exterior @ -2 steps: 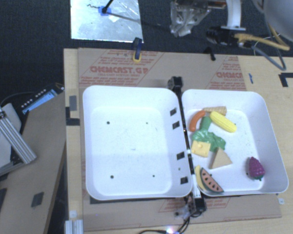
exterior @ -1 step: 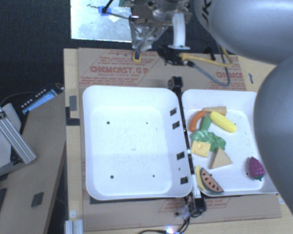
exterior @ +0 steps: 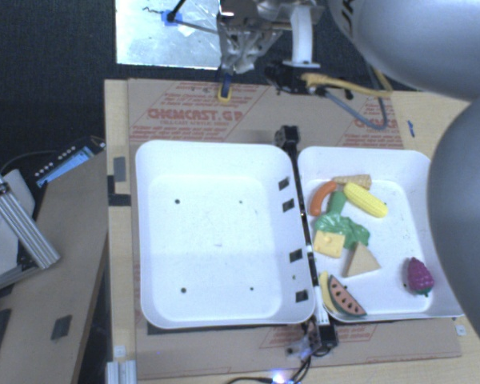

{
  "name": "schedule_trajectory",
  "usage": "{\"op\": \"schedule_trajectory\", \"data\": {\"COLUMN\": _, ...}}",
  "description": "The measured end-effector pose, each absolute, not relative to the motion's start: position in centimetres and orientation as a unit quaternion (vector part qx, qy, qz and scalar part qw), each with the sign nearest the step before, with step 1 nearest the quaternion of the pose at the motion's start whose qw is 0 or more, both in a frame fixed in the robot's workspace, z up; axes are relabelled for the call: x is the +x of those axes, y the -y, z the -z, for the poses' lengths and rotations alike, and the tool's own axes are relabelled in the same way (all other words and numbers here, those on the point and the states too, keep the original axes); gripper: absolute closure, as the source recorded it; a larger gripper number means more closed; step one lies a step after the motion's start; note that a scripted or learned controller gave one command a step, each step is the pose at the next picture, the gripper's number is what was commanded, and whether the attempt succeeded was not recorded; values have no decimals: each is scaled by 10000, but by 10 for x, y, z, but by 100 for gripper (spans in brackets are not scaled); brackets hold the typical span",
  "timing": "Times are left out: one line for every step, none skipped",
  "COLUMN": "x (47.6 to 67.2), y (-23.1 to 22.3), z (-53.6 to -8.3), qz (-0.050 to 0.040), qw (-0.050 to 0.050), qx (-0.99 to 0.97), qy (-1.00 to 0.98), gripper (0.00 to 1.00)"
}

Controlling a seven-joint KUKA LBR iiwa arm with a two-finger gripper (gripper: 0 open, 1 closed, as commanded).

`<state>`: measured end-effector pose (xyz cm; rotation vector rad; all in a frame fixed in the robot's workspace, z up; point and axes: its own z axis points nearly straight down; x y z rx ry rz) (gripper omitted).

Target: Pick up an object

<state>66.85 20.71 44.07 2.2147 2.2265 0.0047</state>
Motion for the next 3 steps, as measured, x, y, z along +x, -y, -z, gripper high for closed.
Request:
{"op": "schedule_trajectory", "data": {"x": 668, "y": -198, "z": -464, "qz": -20, "qw": 8, "qx": 7066, "qy": -7077, "gripper": 100}}
{"op": "schedule_trajectory", "data": {"x": 668, "y": -224, "z": -483, "qz": -16, "qw": 3, "qx": 7053, "qy": -7090, "gripper": 100}}
{"op": "schedule_trajectory", "data": {"x": 652, "y": -235, "z": -519, "qz": -29, "qw": 8, "qx": 7048, "qy": -7094, "gripper": 100}}
